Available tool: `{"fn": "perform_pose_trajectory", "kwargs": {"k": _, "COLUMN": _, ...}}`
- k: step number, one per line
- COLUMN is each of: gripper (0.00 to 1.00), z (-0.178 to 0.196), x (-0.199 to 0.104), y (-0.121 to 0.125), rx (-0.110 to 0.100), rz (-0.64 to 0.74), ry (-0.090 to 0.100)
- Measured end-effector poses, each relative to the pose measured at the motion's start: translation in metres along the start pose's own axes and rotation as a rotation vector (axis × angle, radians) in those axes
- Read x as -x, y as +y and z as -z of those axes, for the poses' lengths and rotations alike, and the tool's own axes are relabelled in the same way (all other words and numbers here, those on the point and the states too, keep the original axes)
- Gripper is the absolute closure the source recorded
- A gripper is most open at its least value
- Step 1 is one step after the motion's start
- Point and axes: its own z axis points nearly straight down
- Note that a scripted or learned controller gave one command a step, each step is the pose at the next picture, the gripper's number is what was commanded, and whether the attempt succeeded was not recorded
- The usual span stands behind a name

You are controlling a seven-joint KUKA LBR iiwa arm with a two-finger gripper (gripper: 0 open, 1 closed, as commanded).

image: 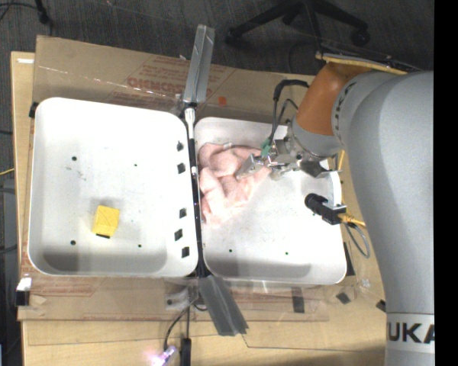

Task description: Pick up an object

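One soft pink object (223, 181), crumpled like cloth or a plush item, is seen in the right bin (290, 261), lying against that bin's left wall in its upper left part. The end effector (261, 158) is placed at the pink object's upper right edge, touching or just above it; whether its fingers are apart or together cannot be told, as they are small and partly lost against the pink material. No part of the object is seen clamped between them. The grey arm (389, 197) is seen entering from the right of the frame, with its orange band (317, 105) above the wrist at the upper right of the bin. A black cable (284, 97) is looped near the wrist. One small yellow block (106, 220) is found in the left bin (61, 120), toward its lower left, well apart from the pink object. Both bins are carried side by side on the worktop (99, 67), which is covered with brown cardboard.
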Motion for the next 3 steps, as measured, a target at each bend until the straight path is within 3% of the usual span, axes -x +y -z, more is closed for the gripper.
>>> {"fn": "perform_pose_trajectory", "kwargs": {"k": 1, "gripper": 0.00, "z": 0.001, "x": -0.037, "y": 0.028, "rx": 0.000, "rz": -0.054, "ry": -0.001}}
{"fn": "perform_pose_trajectory", "kwargs": {"k": 2, "gripper": 1.00, "z": 0.010, "x": -0.039, "y": 0.029, "rx": -0.002, "rz": -0.046, "ry": 0.000}}
{"fn": "perform_pose_trajectory", "kwargs": {"k": 3, "gripper": 1.00, "z": 0.088, "x": -0.060, "y": 0.007, "rx": 0.000, "rz": -0.160, "ry": -0.001}}
